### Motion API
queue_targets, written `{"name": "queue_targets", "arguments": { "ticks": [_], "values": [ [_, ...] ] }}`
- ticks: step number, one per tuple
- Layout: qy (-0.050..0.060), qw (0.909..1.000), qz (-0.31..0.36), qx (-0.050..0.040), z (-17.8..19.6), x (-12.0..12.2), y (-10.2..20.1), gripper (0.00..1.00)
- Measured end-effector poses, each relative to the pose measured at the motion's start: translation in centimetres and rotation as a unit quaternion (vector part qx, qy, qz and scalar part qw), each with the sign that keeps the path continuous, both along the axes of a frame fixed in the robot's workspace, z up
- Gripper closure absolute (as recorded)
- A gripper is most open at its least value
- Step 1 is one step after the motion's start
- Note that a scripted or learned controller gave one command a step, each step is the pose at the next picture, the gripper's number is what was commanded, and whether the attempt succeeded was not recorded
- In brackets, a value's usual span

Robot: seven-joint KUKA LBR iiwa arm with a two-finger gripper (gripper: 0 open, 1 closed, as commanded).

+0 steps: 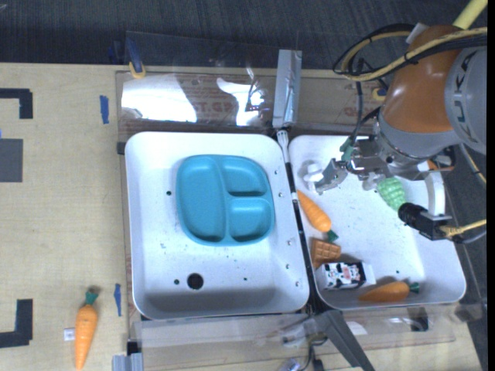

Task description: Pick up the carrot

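Note:
An orange carrot [314, 210] with a green top lies slantwise at the left edge of the right bin [441, 269], against the wall between the bins. A second carrot [384, 290] lies near that bin's front edge. A third carrot [84, 325] rests on the bench outside the bins, at the front left. My gripper [323, 174] hovers at the back left of the right bin, just behind the first carrot. It is open, with nothing between its fingers.
A blue divided plate [225, 198] sits in the left bin [155, 269]. In the right bin lie a green knobbly object [392, 193], a brown waffle-like piece [326, 250] and a small black-and-white carton [343, 274]. The arm's body [433, 99] overhangs the bin's back right.

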State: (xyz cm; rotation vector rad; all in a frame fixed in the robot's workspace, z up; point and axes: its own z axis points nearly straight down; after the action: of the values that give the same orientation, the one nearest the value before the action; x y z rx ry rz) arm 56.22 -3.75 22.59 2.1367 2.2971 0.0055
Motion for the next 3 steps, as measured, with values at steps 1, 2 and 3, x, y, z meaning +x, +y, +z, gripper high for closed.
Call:
{"name": "queue_targets", "arguments": {
  "ticks": [1,2,3],
  "values": [
    [0.004,0.9815,0.191,-0.0001,-4.2,-1.5,-4.3,0.0],
    [0.003,0.975,0.222,0.0008,-4.1,-2.2,1.3,0.0],
    [0.003,0.9624,0.272,-0.0003,-4.1,-8.2,-0.8,0.0]
  ]
}}
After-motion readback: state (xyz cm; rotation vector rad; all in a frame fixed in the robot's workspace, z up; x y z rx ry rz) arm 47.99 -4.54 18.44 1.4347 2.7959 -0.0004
